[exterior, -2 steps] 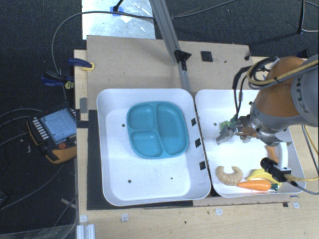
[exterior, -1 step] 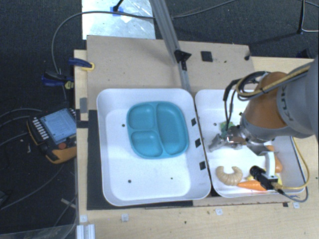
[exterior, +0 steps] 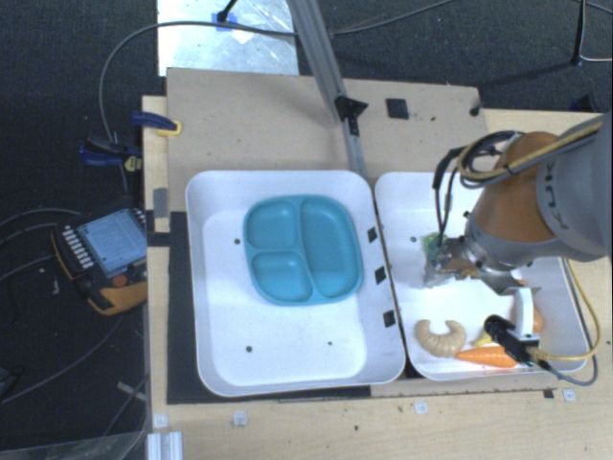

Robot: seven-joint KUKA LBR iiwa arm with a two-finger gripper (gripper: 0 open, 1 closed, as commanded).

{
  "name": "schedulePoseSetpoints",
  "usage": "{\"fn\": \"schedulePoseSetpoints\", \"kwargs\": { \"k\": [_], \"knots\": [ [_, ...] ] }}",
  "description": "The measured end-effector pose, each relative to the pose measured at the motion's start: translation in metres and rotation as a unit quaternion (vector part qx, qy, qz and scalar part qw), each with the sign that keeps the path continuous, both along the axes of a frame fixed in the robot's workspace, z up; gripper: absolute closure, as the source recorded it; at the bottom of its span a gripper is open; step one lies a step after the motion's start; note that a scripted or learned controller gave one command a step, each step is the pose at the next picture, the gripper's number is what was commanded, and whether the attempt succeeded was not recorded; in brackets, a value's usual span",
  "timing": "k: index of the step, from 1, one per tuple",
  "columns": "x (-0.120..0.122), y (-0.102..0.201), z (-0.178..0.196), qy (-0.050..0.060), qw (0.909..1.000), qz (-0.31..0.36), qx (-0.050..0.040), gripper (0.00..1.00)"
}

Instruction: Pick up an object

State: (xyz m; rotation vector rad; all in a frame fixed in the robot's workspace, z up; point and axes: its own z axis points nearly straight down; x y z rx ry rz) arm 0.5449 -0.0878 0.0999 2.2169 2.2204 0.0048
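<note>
Over the shallow white right-hand bin [exterior: 407, 199], the grey arm with the orange band [exterior: 522, 209] is reaching in from the view's right. Its gripper [exterior: 439, 266] is hanging low above the bin floor, close to the wall that this bin shares with its neighbour. The wrist is covering it from above, so I cannot tell whether the gripper is open or closed, or whether it has hold of anything. A small greenish patch is showing just beside it, too small to make out.

Two loose things are lying along the near edge of the same bin. A tan, curved croissant-shaped piece [exterior: 441, 336] is resting near the gripper but apart from it. An orange carrot-shaped piece [exterior: 486, 357] is lying flat just beside the tan one, on its right, close to the bin's front wall.

The shallow white left-hand bin [exterior: 215, 353] is holding a blue plastic plate with three compartments [exterior: 303, 248], lying flat toward the far half, well apart from the gripper.

Both bins are sitting on the brown cardboard-covered bench [exterior: 249, 113]. Off the bench on the view's left, a yellow-and-black handheld controller with a pale blue screen [exterior: 105, 252] is lying on the dark floor among cables.
</note>
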Motion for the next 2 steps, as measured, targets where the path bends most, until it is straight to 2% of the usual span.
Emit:
{"fn": "schedulePoseSetpoints", "kwargs": {
  "k": [1, 2],
  "knots": [
    [0.007, -0.010, 0.054, -0.001, 1.0000, 0.000, -0.0004, 1.00],
    [0.010, -0.005, 0.099, -0.001, 1.0000, 0.002, -0.0001, 1.00]
  ]
}}
